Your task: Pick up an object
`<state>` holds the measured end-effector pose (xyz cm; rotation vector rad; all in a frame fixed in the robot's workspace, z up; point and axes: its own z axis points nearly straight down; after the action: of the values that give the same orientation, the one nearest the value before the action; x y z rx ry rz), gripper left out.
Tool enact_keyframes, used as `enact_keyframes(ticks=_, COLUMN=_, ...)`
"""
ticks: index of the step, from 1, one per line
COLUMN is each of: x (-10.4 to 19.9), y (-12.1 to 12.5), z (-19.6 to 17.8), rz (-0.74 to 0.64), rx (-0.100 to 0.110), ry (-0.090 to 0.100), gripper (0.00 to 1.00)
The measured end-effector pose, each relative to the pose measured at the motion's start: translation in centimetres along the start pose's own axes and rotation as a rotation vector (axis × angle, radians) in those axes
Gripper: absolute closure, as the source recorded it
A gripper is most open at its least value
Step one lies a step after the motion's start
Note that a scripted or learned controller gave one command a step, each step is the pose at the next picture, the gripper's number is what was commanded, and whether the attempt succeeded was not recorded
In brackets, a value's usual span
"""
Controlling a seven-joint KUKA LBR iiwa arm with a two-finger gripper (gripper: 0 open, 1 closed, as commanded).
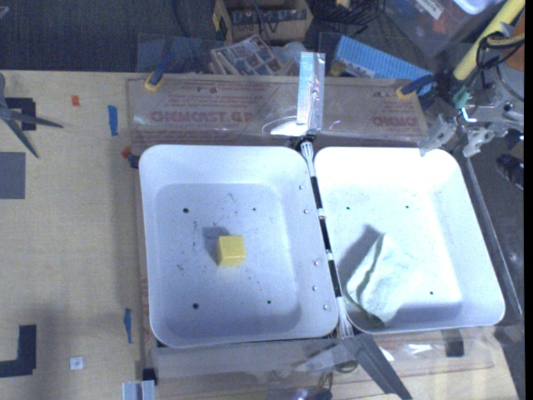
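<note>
Cube (231, 250), yellow and small, is your likeliest target: it sits alone near the middle of the left bin (158, 190), flat on the floor and well away from every wall, so you would have room to close on it from either side. It looks set there loose, with only dark specks scattered around it and a grey shadow just behind.

In the right bin (433, 182) you have a cloth (379, 277), white and crumpled, lying toward the near left corner, its edge close to the ridge where the two bins meet. Soft and low against white, it looks to be the harder grab, and its heap gives no clear edge to pinch.

The gripper (462, 127) is parked high at the far right corner of the right bin, above the rim and well apart from both objects. Nothing is between its fingers and it touches nothing. You cannot judge how wide it stands from here; the metal parts blur together. By my reading the pick has not yet begun
</note>
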<state>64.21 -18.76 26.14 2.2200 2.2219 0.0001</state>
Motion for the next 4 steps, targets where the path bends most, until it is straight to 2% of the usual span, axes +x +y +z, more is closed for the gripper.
enact_keyframes(ticks=1, x=8.1, y=0.2, z=16.7, rz=-0.043, rx=-0.003, ry=0.0, gripper=0.0)
enact_keyframes(ticks=2, x=8.1, y=0.3, z=15.7, rz=-0.042, rx=-0.005, ry=-0.001, gripper=1.0)
enact_keyframes(ticks=3, x=9.0, y=1.8, z=6.2, rz=0.213, rx=-0.001, ry=-0.001, gripper=1.0)
enact_keyframes(ticks=4, x=9.6, y=1.8, z=-3.2, rz=0.552, rx=0.0, ry=-0.001, gripper=1.0)
